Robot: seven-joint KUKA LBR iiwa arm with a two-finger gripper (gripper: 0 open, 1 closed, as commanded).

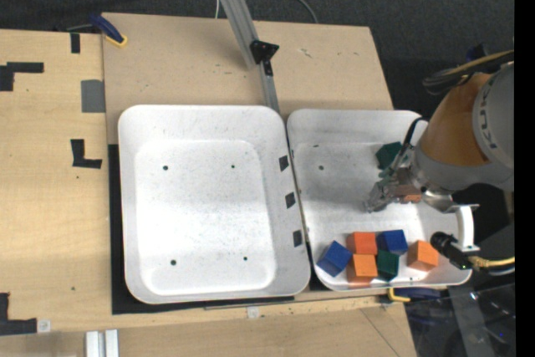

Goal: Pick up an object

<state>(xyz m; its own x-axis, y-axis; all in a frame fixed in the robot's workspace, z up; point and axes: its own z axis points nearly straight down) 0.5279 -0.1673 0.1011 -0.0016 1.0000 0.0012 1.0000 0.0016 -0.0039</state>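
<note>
Over the right bin [334, 138] the hand [380, 198] hangs low beside a dark green block [389, 153]; whether it grips anything cannot be told. Coloured blocks [376, 253] cluster along the near wall.

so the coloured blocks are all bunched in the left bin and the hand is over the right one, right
Not quite. The camera view shows the coloured blocks bunched along the near edge of the right bin, not the left bin. The hand is indeed over the right bin.
</note>
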